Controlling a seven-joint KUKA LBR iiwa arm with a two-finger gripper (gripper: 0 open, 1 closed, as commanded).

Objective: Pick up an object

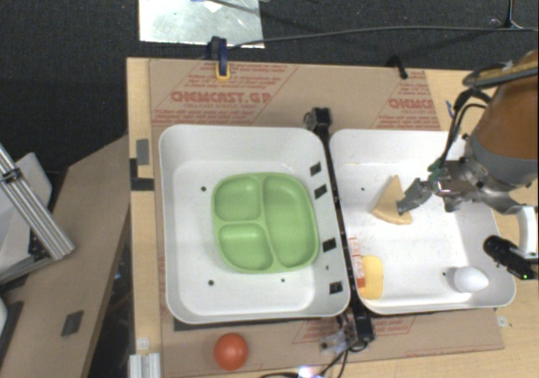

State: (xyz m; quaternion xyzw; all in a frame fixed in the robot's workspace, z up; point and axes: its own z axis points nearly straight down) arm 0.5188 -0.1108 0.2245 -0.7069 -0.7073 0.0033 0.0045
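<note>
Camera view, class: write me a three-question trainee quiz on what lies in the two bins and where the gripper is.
1. True or false: the green tray lies in the left bin.
2. Which thing is nearest the gripper? A) the orange ball B) the tan wedge C) the white egg
3. Fill in: the orange ball lies ____ both bins, on the bench.

Key
1. True.
2. B; the gripper is at the wedge's right edge in the right bin.
3. Outside, in front of the left bin.
</note>
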